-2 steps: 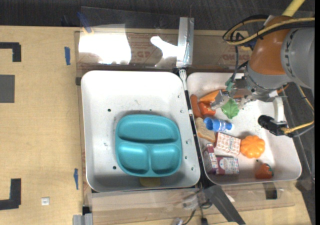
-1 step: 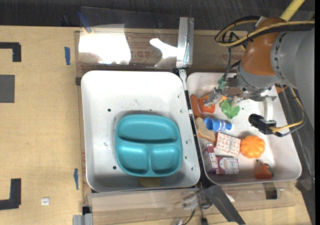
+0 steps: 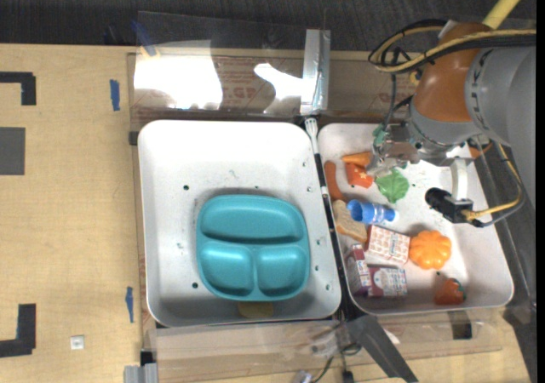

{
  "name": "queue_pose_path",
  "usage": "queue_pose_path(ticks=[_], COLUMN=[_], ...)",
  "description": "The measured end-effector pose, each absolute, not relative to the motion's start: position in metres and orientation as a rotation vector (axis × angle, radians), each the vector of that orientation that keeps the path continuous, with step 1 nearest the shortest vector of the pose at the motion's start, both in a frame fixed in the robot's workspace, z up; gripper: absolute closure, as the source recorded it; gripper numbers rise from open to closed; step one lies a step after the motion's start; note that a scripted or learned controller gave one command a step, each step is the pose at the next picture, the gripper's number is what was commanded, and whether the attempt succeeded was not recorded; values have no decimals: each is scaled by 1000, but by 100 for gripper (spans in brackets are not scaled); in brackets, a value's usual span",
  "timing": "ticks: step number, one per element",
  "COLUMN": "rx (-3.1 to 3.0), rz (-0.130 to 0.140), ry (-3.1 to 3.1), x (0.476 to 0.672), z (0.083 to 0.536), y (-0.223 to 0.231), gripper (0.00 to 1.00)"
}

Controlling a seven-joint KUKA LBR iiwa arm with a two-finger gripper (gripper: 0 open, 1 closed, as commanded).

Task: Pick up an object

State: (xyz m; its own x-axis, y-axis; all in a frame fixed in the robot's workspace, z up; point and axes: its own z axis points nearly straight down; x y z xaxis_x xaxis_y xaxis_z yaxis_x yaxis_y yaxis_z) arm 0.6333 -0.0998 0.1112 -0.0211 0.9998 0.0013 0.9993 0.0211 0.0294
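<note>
The surface [image 3: 60, 202] is light brown wood and carries two white bins side by side. The left bin [image 3: 162, 160] holds a big teal tray [image 3: 252, 245] with three sections. The right bin [image 3: 490, 275] holds many small toys. The grey arm [image 3: 502, 92] with its orange band [image 3: 447, 88] reaches in from the right, over the far part of the right bin. The gripper [image 3: 390, 156] sits low there, just above a green leafy toy [image 3: 393, 186] and beside an orange and red toy [image 3: 358, 170]; I cannot tell if it is wide or narrow, or if it holds anything. Nearer the front lie a small box with red dots [image 3: 387, 245], a dark red box [image 3: 379, 279], an orange pumpkin toy [image 3: 429, 249], a blue bottle [image 3: 370, 213], and a small red toy [image 3: 449, 290] in the corner.
</note>
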Motion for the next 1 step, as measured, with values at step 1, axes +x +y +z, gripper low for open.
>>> queue_pose_path(ticks=[1], rx=[2316], rz=[9], ry=[2115], x=[669], z=[189], y=[-67], gripper=[100])
